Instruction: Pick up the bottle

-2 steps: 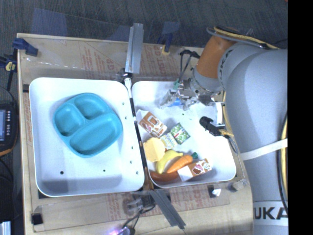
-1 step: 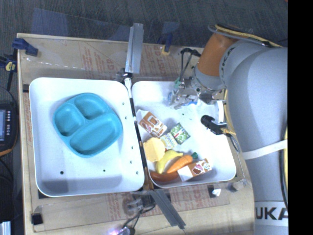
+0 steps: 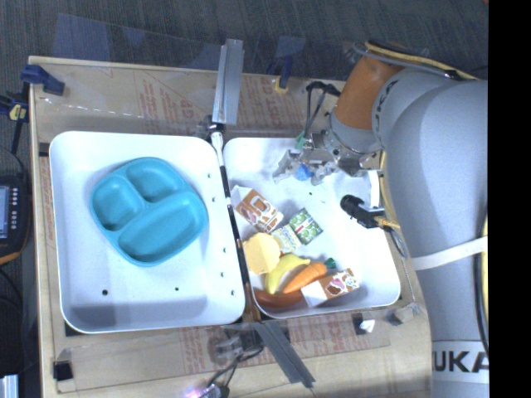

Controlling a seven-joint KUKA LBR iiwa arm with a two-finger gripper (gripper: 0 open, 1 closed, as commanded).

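The bottle (image 3: 338, 283) is small, with a white and orange label and a green cap, and lies on its side near the front right corner of the right bin (image 3: 365, 251). My gripper (image 3: 301, 167) hangs over the back of that same bin, close to its far wall. It is well apart from the bottle and has nothing visibly in it. The grey arm with the orange band (image 3: 365, 89) reaches in from the right.
In the right bin lie a brown and white carton (image 3: 259, 211), a green carton (image 3: 304, 225), a yellow block (image 3: 260, 253), a banana (image 3: 288, 266) and a carrot (image 3: 300, 278), crowded beside the bottle. The left bin (image 3: 75, 288) holds a blue divided plate (image 3: 149, 210).
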